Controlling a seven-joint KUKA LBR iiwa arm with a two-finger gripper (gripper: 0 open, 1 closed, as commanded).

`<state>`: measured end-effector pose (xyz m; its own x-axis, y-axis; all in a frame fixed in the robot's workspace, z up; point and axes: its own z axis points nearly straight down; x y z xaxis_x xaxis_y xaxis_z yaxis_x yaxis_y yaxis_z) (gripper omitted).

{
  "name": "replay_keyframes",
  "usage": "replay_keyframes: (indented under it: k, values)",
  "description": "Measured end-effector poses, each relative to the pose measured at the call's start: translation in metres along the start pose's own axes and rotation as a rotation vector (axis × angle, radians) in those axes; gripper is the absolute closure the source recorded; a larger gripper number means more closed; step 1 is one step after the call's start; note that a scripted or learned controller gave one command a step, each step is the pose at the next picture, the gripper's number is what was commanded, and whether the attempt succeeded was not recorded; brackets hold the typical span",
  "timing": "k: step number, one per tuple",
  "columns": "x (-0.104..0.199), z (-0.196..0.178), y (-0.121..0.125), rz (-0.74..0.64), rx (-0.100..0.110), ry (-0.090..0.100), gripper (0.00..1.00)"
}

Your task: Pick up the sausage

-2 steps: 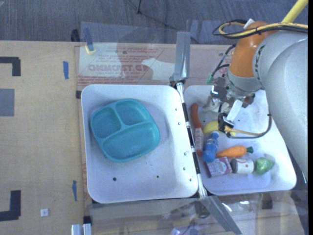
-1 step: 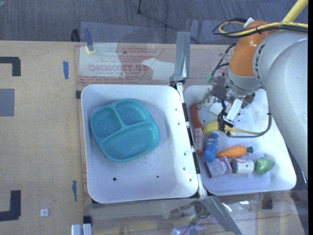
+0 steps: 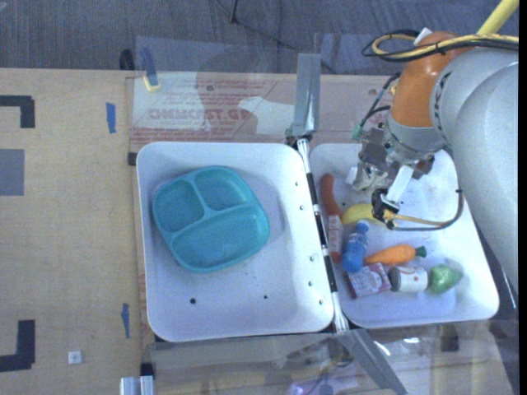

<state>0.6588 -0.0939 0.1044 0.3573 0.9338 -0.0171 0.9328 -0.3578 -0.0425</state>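
Sausage at right bin's left wall, just left of gripper; gripper state unclear.

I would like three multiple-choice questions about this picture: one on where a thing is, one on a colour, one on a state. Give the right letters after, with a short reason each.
1. Where does the sausage lie?
A. in the right bin, near its left wall
B. on the blue plate
C. on the bench outside the bins

2. What colour is the divided plate in the left bin?
A. red
B. blue-green
C. yellow

3. How is the sausage now?
A. lifted above the bin
B. lying loose in the bin, apart from the gripper
C. on the plate

Answers: 1 A, it lies along the right bin's left wall. 2 B, the plate is teal. 3 B, it rests on the bin floor to the gripper's left.
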Motion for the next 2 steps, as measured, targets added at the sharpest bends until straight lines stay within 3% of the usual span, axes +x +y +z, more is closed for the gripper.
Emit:
replay_keyframes:
  k: [1, 2]
  values:
    - [0.002, -0.002, 0.001, -0.001, -0.005, 0.003, 0.00]
    - [0.002, 0.010, 0.002, -0.151, -0.004, 0.008, 0.00]
